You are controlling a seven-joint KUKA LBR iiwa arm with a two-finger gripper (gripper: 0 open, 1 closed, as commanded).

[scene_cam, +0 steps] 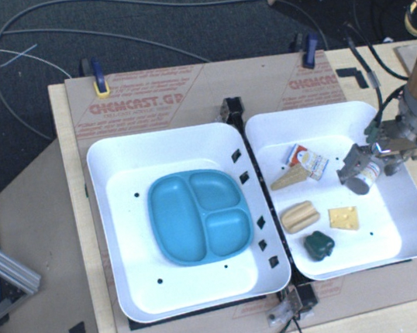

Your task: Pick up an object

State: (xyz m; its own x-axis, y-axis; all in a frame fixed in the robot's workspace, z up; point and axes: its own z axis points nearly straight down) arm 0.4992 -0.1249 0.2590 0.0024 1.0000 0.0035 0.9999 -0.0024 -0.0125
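Observation:
My gripper (357,175) hangs over the right part of the right bin (414,223), reaching in from the right. To its left lie a red and white packet (305,160) and a tan wedge (288,179). Below them sit a tan bread roll (298,216), a yellow cheese slice (344,218) and a dark green lump (319,245). The cheese slice lies just below the gripper tip. A small pale thing shows by the gripper tip, and it is too blurred to tell whether it is held.
The left bin (114,216) holds a blue divided plate (200,215). A black divider with clips (256,193) runs between the bins. Cables lie on the dark floor behind the bench, and blue clamps (100,83) hold the board's far edge.

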